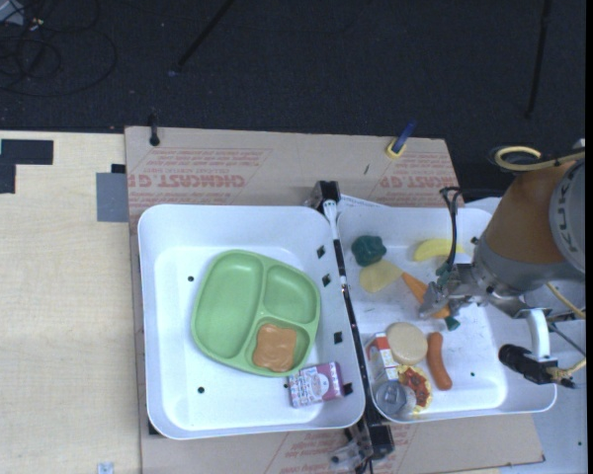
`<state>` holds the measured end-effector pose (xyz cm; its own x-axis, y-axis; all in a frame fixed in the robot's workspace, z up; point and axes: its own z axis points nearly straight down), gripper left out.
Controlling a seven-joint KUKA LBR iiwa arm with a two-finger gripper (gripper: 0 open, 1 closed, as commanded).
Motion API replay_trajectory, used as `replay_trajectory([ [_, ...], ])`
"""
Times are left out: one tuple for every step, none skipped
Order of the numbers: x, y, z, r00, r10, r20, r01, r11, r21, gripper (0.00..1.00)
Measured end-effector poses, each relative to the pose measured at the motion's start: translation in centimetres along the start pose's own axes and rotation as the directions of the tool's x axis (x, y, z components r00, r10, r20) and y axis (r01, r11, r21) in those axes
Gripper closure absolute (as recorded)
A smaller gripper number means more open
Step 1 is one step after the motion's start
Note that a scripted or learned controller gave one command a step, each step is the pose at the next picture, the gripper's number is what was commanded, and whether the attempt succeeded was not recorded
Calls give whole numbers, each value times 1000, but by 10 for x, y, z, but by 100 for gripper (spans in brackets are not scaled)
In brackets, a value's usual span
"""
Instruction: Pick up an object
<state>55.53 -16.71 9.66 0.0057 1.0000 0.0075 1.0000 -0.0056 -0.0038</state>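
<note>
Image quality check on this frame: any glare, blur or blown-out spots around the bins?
Camera view: even overhead light with soft shadows. The left bin and right bin read near-white, with washed-out rims. The green plate is fairly sharp. The small items by the end effector are soft and low-resolution. The floor above the bench is dark with little detail.

bench (pixel 40 294): light wood | cardboard sheet (pixel 227 166) on it | two white bins (pixel 168 255) on cardboard

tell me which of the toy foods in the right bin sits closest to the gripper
The small orange carrot, lying just left of the gripper. The hot dog and round bun sit lower, farther away.
</note>
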Motion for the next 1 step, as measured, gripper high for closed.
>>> replay_trajectory([
  [75, 25, -32, 1000, -7, 6, 7, 1000, 2, 100],
])
